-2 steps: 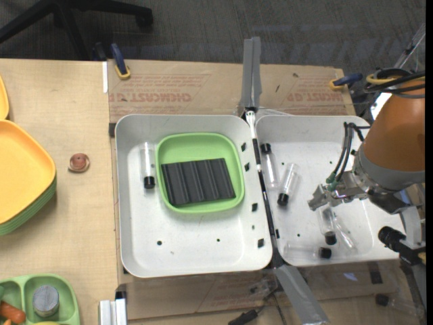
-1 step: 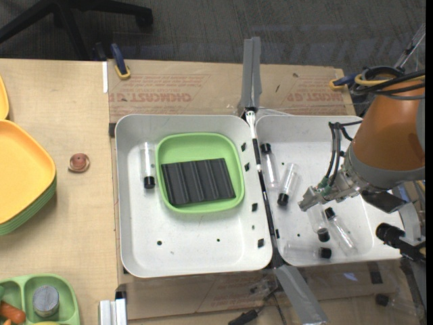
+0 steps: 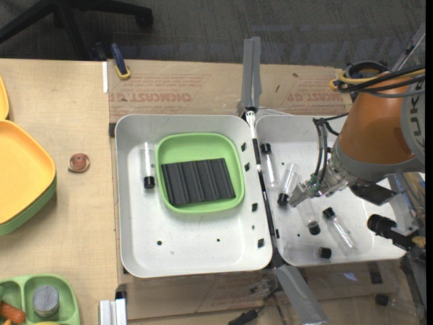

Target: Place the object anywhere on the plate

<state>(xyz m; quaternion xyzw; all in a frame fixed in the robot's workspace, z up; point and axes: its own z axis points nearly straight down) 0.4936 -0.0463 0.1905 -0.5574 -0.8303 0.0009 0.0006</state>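
KUKA arm (image 3: 375, 131) is working the right bin (image 3: 358, 252) w/ several clear tubes lying loose inside: one near the front edge (image 3: 337, 227), a black cap (image 3: 325, 252) by the front rim, another tube toward the bin's middle (image 3: 287, 179), one along the left wall (image 3: 266, 162). Gripper (image 3: 304, 191) is hanging low over the bin's centre, just beside the middle tube; can't tell if the fingers are spread or closed, and nothing is visibly sitting between them. Judging the step as the pick: fingers need to be straddling a tube across its width before closing. Farther left, the green plate (image 3: 199, 144) w/ a dark ridged mat (image 3: 196, 181) is waiting in the left bin (image 3: 128, 242), a tube (image 3: 147, 164) beside it.
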